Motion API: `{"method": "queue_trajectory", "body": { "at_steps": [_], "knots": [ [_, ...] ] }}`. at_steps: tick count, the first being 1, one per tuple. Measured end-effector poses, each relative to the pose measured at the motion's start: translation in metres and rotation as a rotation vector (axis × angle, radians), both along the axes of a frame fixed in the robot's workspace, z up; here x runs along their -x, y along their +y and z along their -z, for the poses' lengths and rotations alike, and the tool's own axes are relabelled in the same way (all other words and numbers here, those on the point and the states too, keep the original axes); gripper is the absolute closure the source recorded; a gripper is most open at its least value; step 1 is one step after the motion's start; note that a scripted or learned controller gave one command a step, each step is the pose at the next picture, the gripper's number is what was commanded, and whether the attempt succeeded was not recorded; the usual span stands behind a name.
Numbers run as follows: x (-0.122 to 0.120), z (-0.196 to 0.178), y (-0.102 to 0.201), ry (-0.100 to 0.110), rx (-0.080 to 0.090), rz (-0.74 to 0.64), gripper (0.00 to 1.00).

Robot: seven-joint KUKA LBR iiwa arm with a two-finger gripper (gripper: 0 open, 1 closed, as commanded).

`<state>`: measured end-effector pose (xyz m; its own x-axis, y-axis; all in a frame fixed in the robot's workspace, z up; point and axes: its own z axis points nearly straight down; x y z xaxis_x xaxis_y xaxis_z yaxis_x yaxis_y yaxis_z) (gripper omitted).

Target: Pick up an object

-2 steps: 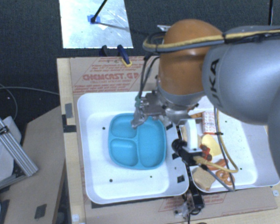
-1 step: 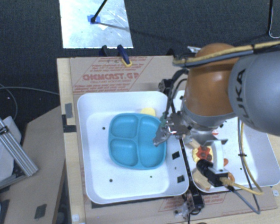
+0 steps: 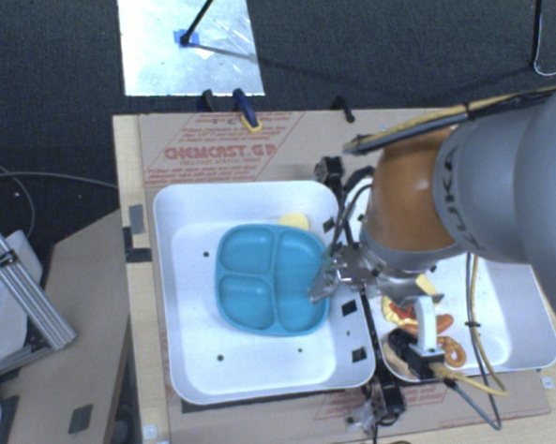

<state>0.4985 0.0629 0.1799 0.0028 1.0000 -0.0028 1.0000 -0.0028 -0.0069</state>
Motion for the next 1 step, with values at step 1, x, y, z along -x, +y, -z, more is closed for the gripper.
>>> {"method": "queue_trajectory", "body": {
  "at_steps": [1],
  "knots": [
    [0.0066, 0.0935, 0.068, -0.03, -0.007, -0.012, 0.0]
  ]
}}
